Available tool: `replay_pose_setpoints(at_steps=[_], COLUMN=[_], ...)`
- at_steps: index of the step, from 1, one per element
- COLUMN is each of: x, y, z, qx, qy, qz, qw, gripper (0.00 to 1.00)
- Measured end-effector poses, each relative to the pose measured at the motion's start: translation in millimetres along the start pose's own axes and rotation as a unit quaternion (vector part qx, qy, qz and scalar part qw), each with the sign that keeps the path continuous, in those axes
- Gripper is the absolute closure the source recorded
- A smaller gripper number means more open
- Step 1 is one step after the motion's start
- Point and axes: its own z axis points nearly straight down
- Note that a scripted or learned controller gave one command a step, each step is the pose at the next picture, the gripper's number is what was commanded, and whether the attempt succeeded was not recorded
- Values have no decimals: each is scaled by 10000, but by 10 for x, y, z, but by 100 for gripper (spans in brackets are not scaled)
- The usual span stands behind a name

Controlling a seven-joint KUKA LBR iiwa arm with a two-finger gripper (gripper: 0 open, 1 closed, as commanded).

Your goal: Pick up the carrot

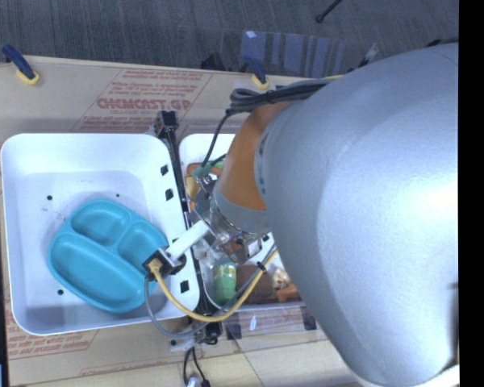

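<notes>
Cardboard-lined bench (pixel 129 103) on dark carpet (pixel 145 14); right white bin (pixel 195 147) mostly hidden by grey arm (pixel 371 208); gripper state cannot be told.

Right bin (pixel 195 147) mostly hidden under arm (pixel 371 208); contents unclear. Arm cut off by frame edges.

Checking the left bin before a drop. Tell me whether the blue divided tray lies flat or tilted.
Tilted: the blue divided tray leans against the left bin wall, its compartments empty.
</notes>
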Motion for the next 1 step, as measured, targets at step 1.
replay_pose_setpoints(at_steps=[1], x=[377], y=[-737], z=[314], qx=[-12], qy=[-16], qz=[92], qw=[10000], gripper=[100])
